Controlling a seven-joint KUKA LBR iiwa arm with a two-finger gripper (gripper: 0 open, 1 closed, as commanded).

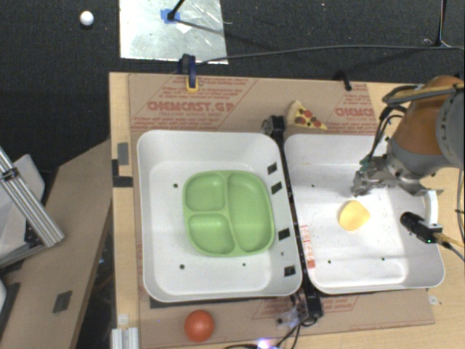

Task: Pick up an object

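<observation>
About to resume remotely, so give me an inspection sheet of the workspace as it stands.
Surface: two white bins, left bin and right bin, on a board.
Job's things: yellow object in right bin; green tray in left bin.
Clutter: pizza slice toy behind the bins; red ball in front.
Grippers: gripper low in right bin, just above the yellow object in the view.
Cables: black cable across the back.
Surroundings: foil sheet, white ball.

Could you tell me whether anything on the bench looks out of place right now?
Yes, two toys lie outside the bins: a pizza slice on the board behind them, near where they meet, and a red ball in front of the left bin. The yellow object sits properly in the right bin.
</observation>
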